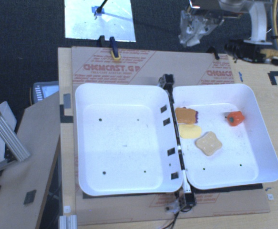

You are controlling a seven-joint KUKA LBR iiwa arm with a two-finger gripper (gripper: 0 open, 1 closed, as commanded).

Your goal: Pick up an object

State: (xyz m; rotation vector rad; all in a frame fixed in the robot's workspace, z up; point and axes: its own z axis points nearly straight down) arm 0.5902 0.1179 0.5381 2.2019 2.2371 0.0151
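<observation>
My tool [192,32] hangs high beyond the right bin [253,171], well apart from the red toy [234,118]; grip state unclear.

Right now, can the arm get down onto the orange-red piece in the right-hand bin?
Probably yes. The orange-red piece lies alone near the far right of the right bin, apart from the other items, and the gripper hangs above the bench with nothing between.
</observation>
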